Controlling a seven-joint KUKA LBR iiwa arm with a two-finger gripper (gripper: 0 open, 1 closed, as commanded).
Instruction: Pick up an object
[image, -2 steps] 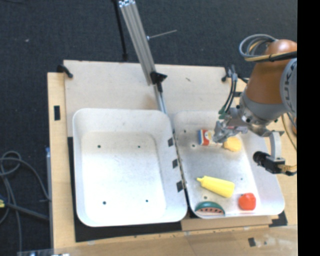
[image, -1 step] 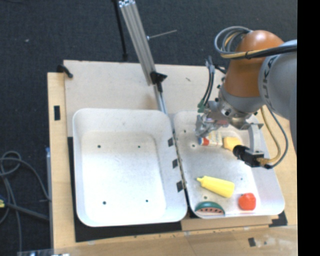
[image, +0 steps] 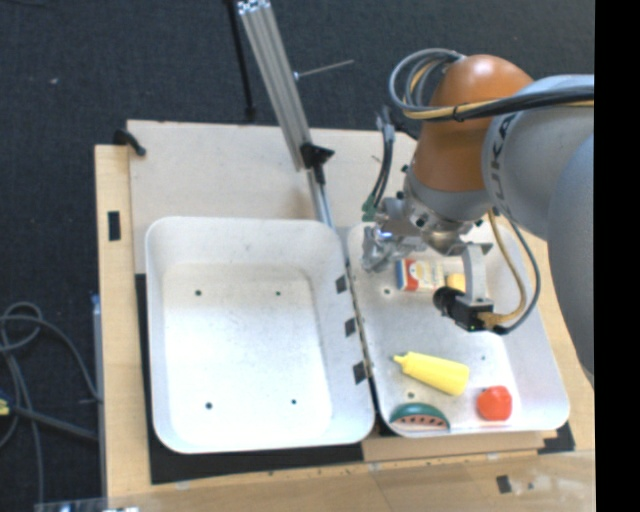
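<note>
Grey arm hangs over the right bin; whether its fingers are open, I cannot tell

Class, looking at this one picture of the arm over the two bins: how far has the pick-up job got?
Done: the arm has reached into the right bin. In hand: the gripper sits low beside a small red-and-white item; no grasp is visible. Left: gripping and lifting something. The yellow bottle, red tomato and watermelon slice lie untouched.
</note>
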